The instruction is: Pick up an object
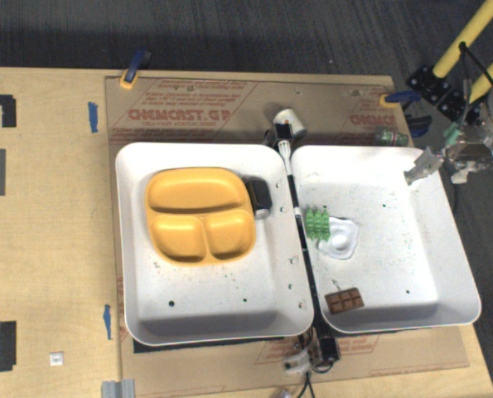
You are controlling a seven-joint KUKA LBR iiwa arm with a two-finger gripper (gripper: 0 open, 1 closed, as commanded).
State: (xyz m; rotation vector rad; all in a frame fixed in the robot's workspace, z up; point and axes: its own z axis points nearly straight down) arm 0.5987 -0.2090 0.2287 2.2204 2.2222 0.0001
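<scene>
On the counter (55,181) sit 2 white bins side by side. The left bin (138,305), farthest from the hand, holds a yellow 3-compartment tray (200,214) lying flat, its single wide compartment toward the far rim and its 2 smaller ones toward the near rim; its long axis runs roughly from far to near. A small dark block (258,196) touches the tray's edge on the side facing the hand.

The right bin (412,264) lies below and to the left of the hand. Near its left wall, well apart from the hand, a green ridged piece (316,222) lies with its long axis running far to near, and a clear plastic piece (341,239) touches it on the hand's side. A brown chocolate-like bar (344,301) lies near the bin's near rim, its long axis running left to right and slightly tilted.

The hand (424,166) hovers over the right bin's far right corner with nothing between its fingers; I cannot tell whether they are spread or closed.
</scene>
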